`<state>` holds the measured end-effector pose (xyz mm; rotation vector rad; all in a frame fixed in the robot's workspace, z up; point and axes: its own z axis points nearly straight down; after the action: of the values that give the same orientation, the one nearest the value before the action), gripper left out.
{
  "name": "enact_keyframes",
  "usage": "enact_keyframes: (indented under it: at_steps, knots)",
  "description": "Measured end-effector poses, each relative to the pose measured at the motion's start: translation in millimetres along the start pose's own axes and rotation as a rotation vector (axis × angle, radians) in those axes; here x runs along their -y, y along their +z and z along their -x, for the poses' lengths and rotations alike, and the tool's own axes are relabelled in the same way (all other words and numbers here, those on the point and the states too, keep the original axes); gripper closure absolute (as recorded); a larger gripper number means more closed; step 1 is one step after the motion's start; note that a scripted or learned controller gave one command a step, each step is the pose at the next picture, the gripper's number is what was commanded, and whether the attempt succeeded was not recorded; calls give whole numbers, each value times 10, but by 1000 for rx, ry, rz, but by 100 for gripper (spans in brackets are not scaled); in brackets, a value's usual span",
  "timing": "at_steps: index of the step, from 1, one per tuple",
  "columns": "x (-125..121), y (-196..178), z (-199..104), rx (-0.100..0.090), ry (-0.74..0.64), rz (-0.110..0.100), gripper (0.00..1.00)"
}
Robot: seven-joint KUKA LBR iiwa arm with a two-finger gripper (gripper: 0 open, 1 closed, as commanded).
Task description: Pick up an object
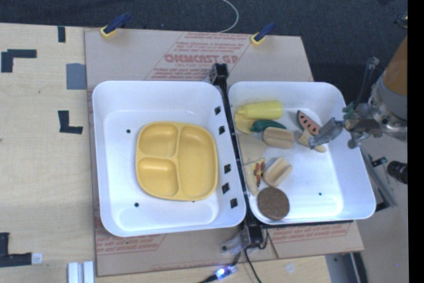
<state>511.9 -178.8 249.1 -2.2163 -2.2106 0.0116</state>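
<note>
Toys [271,136], perhaps seven, fill one bin [344,202]; tool [331,132] grip unclear.

Hand [344,129] low at right — fingers spread

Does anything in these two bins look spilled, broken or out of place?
Nothing stands out. The yellow divided plastic plate lies flat in the left white bin; the toy foods sit loosely scattered in the right white bin, none spilled outside.

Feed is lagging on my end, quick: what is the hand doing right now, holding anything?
Hand: over the right bin, beside the watermelon slice; open or closed cannot be told, and nothing is seen held.
</note>
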Motion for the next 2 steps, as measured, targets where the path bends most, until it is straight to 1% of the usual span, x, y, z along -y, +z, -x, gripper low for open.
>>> enact_keyframes:
  at_steps: [1, 2]
  knots:
    - [-23, -60, -3, 3, -4, 11, 0]
    - [40, 434, -81, 2, -4, 7, 0]
